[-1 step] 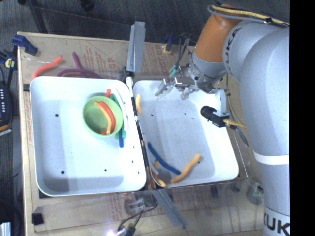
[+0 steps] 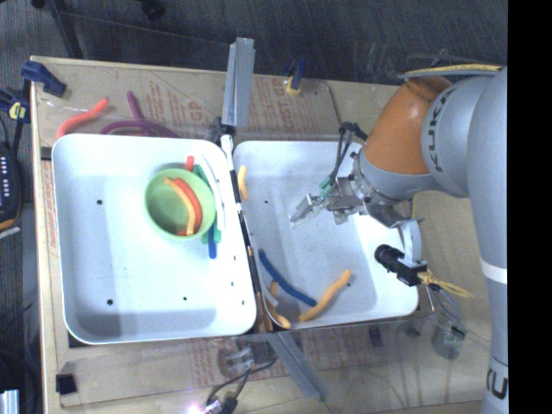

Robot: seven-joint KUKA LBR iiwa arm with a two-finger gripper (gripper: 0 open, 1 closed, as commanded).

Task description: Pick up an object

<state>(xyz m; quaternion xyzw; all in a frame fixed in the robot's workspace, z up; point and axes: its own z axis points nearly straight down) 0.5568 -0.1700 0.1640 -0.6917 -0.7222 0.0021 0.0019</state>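
We place this moment at the approach step: the gripper [image 2: 304, 210] hangs over the middle of the right bin [image 2: 379, 296], and nothing lies between its jaws. The jaws appear spread apart, pointing toward the left of the view.

Candidate objects lie nearer the front of the right bin. A blue strip [image 2: 285, 281] rests on the bin floor below the gripper, and an orange curved piece [image 2: 326, 296] lies just beside it, toward the front right. A small yellow piece [image 2: 242, 182] sits against the bin's left wall.

We judge that the next move calls for shifting toward the front of the bin, then descending over one piece with the jaws straddling it.

Obstructions: the blue strip and orange curved piece lie close together, so a grasp may disturb both. The left bin [image 2: 129, 309] holds a green bowl [image 2: 179, 203] with coloured pieces in and around it. The table [image 2: 164, 93] carries loose hoses behind it.
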